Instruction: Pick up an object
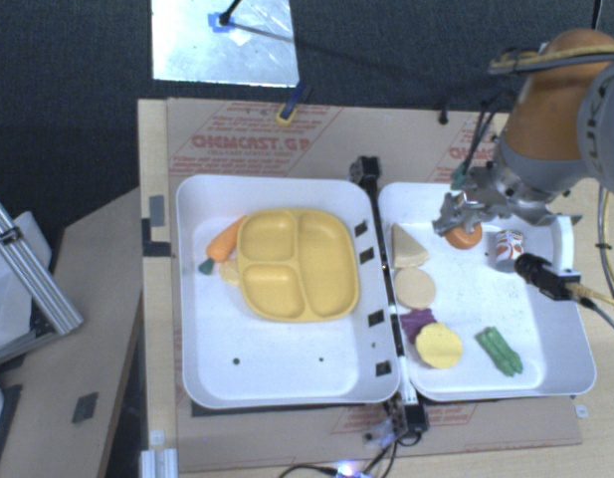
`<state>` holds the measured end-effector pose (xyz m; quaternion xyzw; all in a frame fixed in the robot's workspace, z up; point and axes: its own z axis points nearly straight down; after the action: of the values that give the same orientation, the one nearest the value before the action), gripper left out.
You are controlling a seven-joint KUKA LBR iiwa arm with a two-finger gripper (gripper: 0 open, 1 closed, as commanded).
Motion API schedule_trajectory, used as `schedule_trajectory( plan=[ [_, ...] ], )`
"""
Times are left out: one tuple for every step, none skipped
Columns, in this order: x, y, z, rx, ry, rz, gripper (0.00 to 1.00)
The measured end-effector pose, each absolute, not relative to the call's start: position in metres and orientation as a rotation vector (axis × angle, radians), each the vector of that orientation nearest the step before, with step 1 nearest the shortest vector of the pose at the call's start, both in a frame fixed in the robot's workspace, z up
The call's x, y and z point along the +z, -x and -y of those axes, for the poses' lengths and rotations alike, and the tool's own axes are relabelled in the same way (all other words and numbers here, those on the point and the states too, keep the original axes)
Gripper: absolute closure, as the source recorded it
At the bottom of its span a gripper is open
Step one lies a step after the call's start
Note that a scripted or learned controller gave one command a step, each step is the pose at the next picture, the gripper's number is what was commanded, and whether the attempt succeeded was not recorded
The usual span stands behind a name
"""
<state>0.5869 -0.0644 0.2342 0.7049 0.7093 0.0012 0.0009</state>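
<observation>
My gripper (459,217) hangs low over the back of the right bin (575,342), reaching in from the right. An orange round object (467,236) lies right under it, partly covered by it, and contact cannot be made out. A red and white can (506,248) lies just to its right. To the left are a pale wedge (407,246) and a tan disc (414,288). Nearer the front lie a purple piece (416,321), a yellow disc (439,347) and a green vegetable (499,351).
The left bin (217,366) holds a yellow divided plate (292,264) with a carrot (222,241) at its left edge. A black divider (382,267) runs between the bins. A shiny metal sheet (225,28) lies beyond the bench.
</observation>
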Motion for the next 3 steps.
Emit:
schedule_trajectory(
  plan=[
    [0.222, -0.575, 0.068, 0.000, -2.220, -2.222, 1.00],
    [0.218, -0.583, 0.077, 0.001, -2.219, -2.221, 1.00],
    [0.222, -0.588, 0.078, 0.002, -2.217, -2.223, 1.00]
  ],
)
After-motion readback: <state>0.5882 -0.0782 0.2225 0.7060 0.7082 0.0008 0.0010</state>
